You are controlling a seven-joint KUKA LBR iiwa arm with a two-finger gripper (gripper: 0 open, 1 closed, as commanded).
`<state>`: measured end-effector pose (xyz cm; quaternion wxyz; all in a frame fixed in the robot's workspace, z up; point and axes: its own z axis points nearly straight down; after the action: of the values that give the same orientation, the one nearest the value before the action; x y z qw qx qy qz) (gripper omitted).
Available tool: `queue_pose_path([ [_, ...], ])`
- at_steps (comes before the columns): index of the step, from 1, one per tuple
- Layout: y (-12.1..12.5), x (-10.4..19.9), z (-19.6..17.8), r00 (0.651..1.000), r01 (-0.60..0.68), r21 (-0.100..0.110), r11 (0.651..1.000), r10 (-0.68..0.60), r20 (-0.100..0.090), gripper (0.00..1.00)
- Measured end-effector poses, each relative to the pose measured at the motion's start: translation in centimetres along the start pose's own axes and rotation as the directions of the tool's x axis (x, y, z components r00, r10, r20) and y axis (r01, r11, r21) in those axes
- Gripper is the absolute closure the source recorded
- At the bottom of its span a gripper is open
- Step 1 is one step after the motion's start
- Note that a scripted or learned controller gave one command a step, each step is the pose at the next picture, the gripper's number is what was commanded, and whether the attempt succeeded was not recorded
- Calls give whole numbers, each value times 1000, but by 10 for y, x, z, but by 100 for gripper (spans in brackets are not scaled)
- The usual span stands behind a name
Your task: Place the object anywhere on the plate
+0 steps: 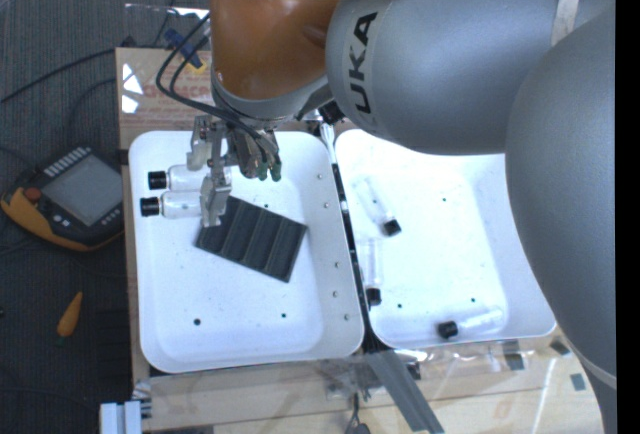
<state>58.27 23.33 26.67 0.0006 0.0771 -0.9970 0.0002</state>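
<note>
Where bins meet, five vials

It was a robotics lab: a KUKA arm hung over two white bins on a bench, with a teach pendant at nine o'clock on grey carpet.

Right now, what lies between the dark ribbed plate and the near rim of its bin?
Only bare white bin floor, with a few dark specks, in the camera view.
</note>
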Motion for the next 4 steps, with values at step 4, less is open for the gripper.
queue_pose_path([
  [4,3,87,23,211,977,-4,211,-977,1,100],
])
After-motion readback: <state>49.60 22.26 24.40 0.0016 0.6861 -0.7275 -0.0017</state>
